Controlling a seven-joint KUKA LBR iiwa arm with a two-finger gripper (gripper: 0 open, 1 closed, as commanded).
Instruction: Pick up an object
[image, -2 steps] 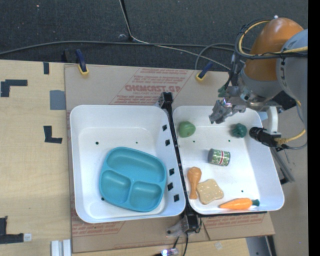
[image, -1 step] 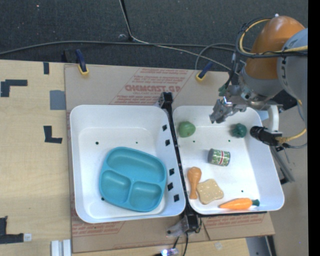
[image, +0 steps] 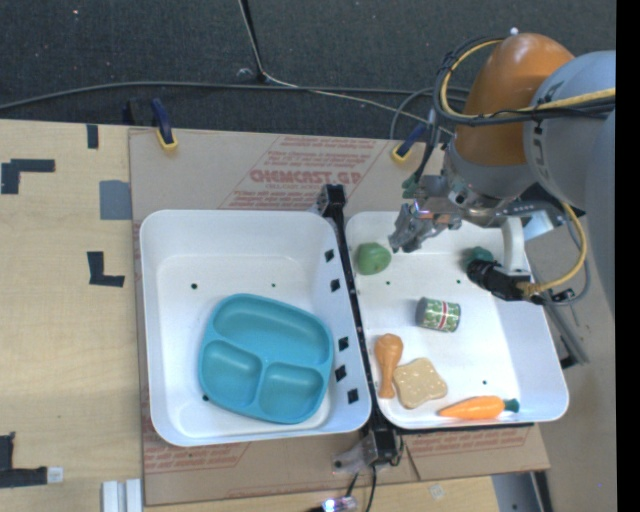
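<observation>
From where I stood, the only lettering I could make out was red print on the brown cardboard sheet (image: 290, 175) lying under the 2 white bins. Seen upside down, its largest line seemed to read "CHEMCAST GP", though I could not be sure of every letter. Smaller red lines ran beside it, too faint and small to read. The little green can (image: 438, 314) in the right bin (image: 530, 340) carried a banded label, but no word on it was legible.
</observation>
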